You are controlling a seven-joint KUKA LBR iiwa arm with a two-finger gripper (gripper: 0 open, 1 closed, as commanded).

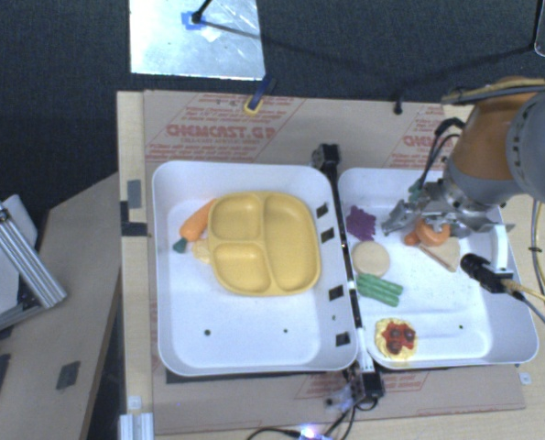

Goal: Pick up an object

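My gripper (403,220) hangs low over the upper part of the right bin (455,333), between a purple toy (361,220) on its left and an orange toy (430,235) that touches or lies just under its right side. A pale bread wedge (444,256) lies below the orange toy. Nothing is seen held. A round beige cookie (372,258), green beans (379,289) and a small yellow disc with red topping (396,337) lie further down the same bin.
The left bin (185,333) holds a yellow divided plate (261,243), with a carrot (196,220) beside its upper left corner. A black clip-lined divider (338,246) separates the bins. The grey arm (519,149) enters from the right.
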